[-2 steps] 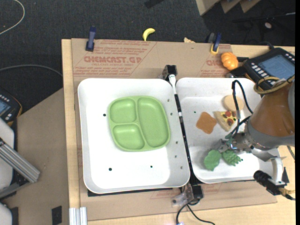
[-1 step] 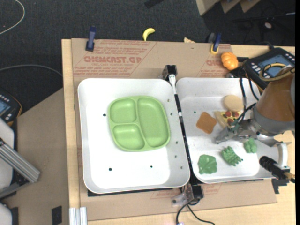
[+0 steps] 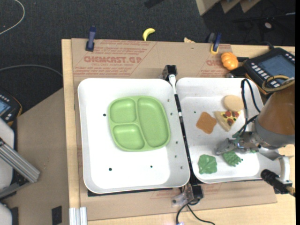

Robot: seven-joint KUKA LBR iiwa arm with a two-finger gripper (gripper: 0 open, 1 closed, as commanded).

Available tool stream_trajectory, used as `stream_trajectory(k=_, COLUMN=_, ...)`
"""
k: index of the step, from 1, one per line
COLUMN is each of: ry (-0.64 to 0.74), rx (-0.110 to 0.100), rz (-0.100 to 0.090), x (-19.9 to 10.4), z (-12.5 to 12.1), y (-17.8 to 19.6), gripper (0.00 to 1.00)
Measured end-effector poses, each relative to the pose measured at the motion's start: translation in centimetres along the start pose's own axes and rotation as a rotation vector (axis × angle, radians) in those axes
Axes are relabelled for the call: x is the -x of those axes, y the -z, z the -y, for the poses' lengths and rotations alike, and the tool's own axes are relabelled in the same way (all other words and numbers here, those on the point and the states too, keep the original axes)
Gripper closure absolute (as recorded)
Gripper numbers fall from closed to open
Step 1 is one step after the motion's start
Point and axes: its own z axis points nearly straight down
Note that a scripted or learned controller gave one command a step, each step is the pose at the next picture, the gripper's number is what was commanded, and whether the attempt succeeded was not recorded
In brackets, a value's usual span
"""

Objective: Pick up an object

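My gripper (image 3: 227, 147) reaches into the right bin (image 3: 197, 90) from the right, low over its front half. A small green leafy toy (image 3: 232, 159) lies right under and in front of it, touching or nearly touching. A second green lettuce piece (image 3: 207, 164) sits to the left, near the bin's front wall. Farther back lie an orange-brown cracker square (image 3: 206, 122), a pizza slice (image 3: 228, 118) and a tan bun (image 3: 232, 102). The arm's orange band (image 3: 280, 116) hides the bin's right side.
The left bin (image 3: 93, 139) holds a green divided plate (image 3: 139, 123). On the cardboard beyond the bins lie a small orange fruit (image 3: 229, 60) and a yellow banana (image 3: 148, 33). A black handheld controller (image 3: 274, 67) sits at the back right with its cable over the bin.
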Motion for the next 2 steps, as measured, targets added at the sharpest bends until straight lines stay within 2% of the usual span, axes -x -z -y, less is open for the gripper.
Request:
stream_trajectory(k=1, ry=0.004, rx=0.003, rz=-0.001, x=1.4, z=-0.2, y=0.0, gripper=0.00)
stream_trajectory(k=2, ry=0.012, rx=-0.002, rz=-0.020, x=3.8, z=-0.4, y=0.1, gripper=0.00)
